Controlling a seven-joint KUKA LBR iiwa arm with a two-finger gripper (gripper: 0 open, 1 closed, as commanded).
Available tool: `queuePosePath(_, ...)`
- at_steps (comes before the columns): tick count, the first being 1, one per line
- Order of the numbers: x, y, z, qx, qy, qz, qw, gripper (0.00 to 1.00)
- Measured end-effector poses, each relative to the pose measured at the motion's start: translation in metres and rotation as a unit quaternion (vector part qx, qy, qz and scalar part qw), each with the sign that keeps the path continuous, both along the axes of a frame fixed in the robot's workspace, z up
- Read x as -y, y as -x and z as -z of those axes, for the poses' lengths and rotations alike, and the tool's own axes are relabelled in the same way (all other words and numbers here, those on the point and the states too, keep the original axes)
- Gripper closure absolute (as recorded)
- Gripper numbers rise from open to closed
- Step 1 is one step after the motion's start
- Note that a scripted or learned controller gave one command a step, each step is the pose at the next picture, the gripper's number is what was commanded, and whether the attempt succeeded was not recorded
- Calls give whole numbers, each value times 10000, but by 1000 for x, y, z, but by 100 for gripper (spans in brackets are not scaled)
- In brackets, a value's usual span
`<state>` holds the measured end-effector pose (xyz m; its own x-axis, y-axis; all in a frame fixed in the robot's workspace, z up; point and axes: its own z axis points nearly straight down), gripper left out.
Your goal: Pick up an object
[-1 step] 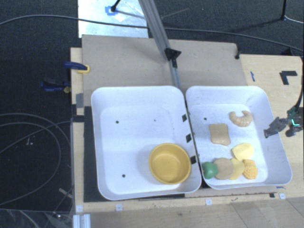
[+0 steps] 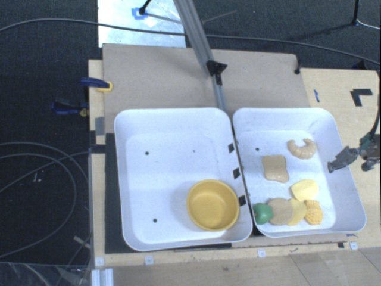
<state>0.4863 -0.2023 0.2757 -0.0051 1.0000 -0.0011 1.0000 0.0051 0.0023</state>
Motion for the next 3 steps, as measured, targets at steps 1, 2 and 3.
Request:
queuePosePath(1,-4,0,42,-17,-7,17,10000,0)
queuePosePath(2,-4,-2,83,-17,-7,22,10000,0)
queuePosePath(3,-13,-6,139,-26,-13,21,10000,0)
